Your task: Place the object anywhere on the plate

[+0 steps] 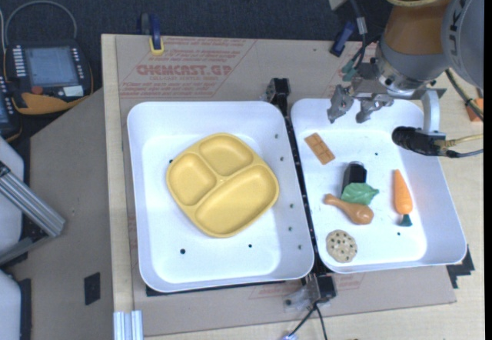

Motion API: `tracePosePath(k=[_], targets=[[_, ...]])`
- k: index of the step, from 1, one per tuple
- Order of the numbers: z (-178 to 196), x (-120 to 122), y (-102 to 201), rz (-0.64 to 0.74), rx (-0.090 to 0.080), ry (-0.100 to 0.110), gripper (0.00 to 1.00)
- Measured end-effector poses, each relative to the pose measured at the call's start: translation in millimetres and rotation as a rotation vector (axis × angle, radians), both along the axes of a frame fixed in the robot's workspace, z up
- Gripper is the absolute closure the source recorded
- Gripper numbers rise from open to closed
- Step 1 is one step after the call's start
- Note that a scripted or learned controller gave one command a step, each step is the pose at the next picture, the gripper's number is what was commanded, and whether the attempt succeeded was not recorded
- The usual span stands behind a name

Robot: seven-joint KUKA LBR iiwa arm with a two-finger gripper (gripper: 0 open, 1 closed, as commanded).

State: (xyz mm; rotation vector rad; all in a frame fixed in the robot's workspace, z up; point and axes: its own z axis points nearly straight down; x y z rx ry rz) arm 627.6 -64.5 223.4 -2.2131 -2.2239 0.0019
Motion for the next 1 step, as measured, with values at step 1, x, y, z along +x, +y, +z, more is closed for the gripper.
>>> tracePosePath(k=[1], targets=[[-9.8,-23.1,49.8,0.0,0.0,0.001,1.0]])
